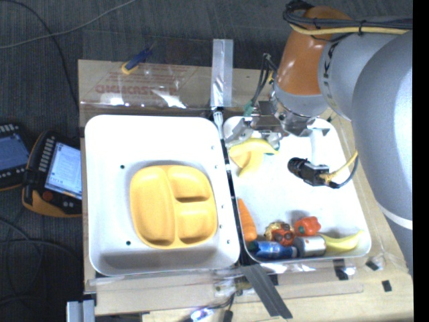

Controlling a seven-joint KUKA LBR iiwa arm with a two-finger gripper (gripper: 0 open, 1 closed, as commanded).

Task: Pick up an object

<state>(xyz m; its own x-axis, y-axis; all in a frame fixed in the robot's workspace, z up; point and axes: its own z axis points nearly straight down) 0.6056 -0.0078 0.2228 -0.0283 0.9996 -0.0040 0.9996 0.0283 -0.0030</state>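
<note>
My gripper [257,134] hangs low over the far left corner of the right bin [348,200]. A yellow wedge-shaped piece [245,155] lies right under it and pokes out toward the bin's left wall. Whether the piece is gripped or just lies beneath is hidden by the wrist. Along the right bin's near edge lie an orange carrot [247,224], a red pepper [307,225], a yellow banana [344,241], a blue can [267,249] and a silver can [310,246].
A yellow divided tray [174,203] sits in the left bin [107,180]. A black cylinder [305,169] with a yellow cable hangs from the wrist over the right bin's middle. A clear plastic bag [141,86] lies behind the bins.
</note>
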